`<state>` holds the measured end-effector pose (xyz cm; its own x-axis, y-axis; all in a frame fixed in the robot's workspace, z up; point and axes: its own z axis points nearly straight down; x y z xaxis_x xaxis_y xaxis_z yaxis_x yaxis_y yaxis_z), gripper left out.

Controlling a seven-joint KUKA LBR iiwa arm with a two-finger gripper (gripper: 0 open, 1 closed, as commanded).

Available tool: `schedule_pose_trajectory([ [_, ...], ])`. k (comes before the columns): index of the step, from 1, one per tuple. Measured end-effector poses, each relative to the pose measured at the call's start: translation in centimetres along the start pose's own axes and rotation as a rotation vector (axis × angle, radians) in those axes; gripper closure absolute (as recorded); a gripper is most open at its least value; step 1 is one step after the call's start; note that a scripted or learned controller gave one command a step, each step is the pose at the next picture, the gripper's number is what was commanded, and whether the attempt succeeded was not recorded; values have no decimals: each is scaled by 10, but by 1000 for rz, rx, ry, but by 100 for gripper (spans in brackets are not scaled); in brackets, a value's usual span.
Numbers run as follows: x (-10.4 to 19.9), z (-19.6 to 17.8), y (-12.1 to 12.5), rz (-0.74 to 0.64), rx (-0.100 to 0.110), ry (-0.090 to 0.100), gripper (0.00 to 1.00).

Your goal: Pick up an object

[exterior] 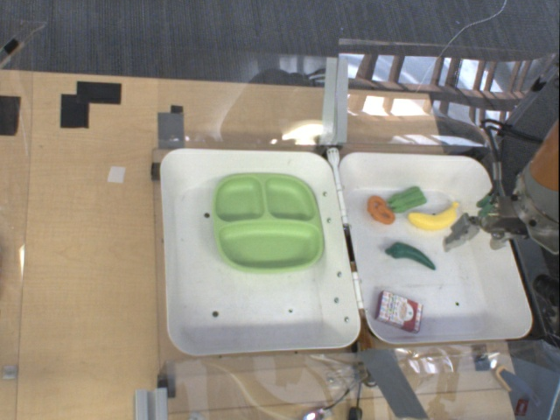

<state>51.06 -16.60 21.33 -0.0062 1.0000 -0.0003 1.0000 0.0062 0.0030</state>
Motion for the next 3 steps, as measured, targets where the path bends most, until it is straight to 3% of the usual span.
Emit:
schedule_pose_trajectory([
  [1, 38, 100, 51, -178, 1, 1, 0],
  [2, 32, 122, 67, -392, -10, -2, 0],
  [3, 76, 123, 124, -374, -13, -2, 0],
])
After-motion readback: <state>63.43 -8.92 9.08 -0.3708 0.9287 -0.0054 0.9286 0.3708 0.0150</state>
